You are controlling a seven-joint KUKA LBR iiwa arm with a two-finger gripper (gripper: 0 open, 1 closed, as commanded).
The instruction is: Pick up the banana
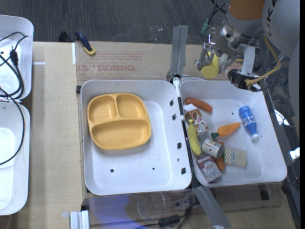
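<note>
We're looking at the gripper [211, 63] parked up over the far rim of the right bin [274, 173], and there's a small yellow thing [209, 70] between its fingers, so it's clamped on something. Hard to say what that is from this angle, maybe a lemon or a little toy, but it doesn't look like the banana.

The banana [193, 138] is down in the right bin, lying along the left wall right next to the divider, with a snack packet [197, 120] at its top end and a small can [212, 148] just beside it. A carrot [228, 130], a blue bottle [248, 121] and a sausage [198, 105] sit further in. The left bin [128, 175] has the yellow divided plate [119, 120].

So we'd call the pick not yet done. Next move, we reckon: drop the yellow thing, come down over the banana with fingers spread across its narrow width, and mind the wall and can.
</note>
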